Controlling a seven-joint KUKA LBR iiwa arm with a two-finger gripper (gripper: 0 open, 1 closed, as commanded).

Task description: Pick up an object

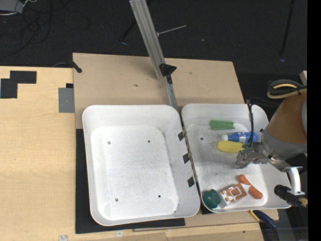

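Observation:
The right bin (210, 164) holds a green stick-shaped object (221, 125), a blue and white tube (239, 136), a yellow corn cob (229, 146), an orange carrot-like piece (250, 186), a brown and white packet (232, 194) and a dark green round object (212, 199). My gripper (246, 159) is lowered into this bin, just right of and below the corn cob and above the orange piece. The wrist hides its fingertips, and I see nothing held.
The left bin (133, 164) lies beside the right one, joined by black clips (186, 157). A slanted metal rail (150, 39) rises behind the bins. The arm's orange band (288, 119) overhangs the right bin's right rim.

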